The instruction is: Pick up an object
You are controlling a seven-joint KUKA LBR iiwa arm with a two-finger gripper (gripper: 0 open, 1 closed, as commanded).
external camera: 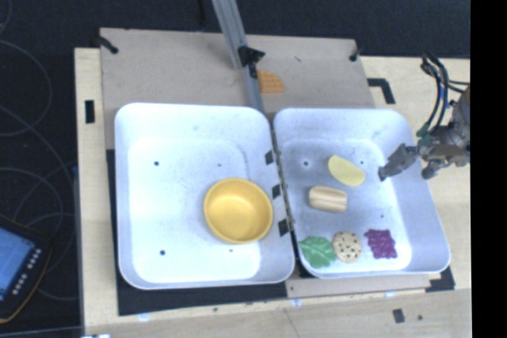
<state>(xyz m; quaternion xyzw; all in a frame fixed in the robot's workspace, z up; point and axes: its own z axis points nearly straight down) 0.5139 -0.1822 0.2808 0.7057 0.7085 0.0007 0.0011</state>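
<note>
The likeliest targets lie in the right bin (412, 194): a pale yellow chip-shaped piece (346, 170) nearest the gripper (408, 162), a tan bread roll (327, 199) just beside it, then a green leaf (318, 251), a cookie (346, 246) and purple grapes (381, 243) along the near wall. Whether the claw is spread or pressed together, I cannot tell. The flat chip could slide away under a closing pinch, and the roll beside it may be nudged. The left bin (158, 138) holds a yellow bowl (238, 210), well apart
</note>
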